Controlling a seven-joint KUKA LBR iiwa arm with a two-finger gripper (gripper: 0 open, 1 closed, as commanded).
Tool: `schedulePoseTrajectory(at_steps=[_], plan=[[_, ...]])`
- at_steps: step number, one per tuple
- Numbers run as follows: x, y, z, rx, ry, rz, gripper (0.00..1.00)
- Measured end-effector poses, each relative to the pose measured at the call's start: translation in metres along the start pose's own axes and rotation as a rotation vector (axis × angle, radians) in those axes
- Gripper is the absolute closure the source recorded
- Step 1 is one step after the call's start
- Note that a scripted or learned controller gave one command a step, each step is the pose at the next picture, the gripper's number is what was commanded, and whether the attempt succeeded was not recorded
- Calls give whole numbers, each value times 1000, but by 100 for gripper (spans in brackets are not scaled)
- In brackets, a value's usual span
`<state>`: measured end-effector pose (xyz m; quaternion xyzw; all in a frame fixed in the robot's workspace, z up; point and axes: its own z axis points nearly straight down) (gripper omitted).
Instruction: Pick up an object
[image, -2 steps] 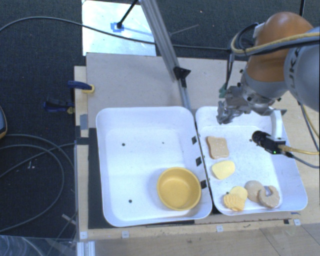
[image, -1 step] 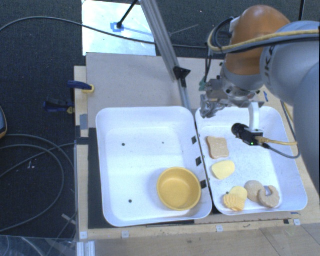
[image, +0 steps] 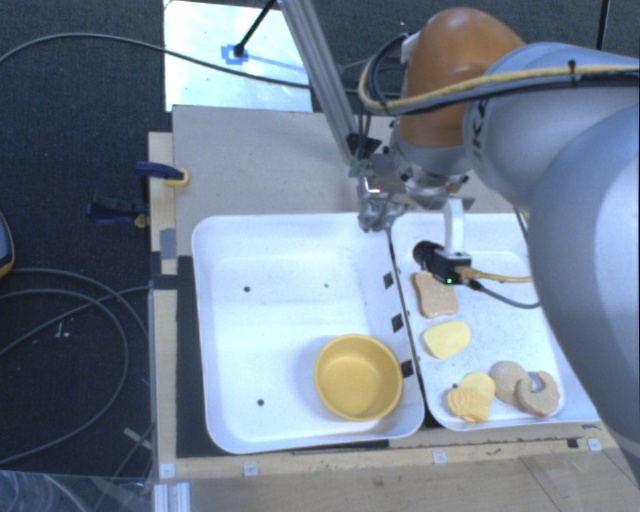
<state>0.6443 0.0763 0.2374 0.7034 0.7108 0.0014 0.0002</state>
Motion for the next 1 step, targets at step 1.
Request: schedulePoseTrajectory(at_steps=[1], plan=[[-4,0,-1,0,-2,4,0]])
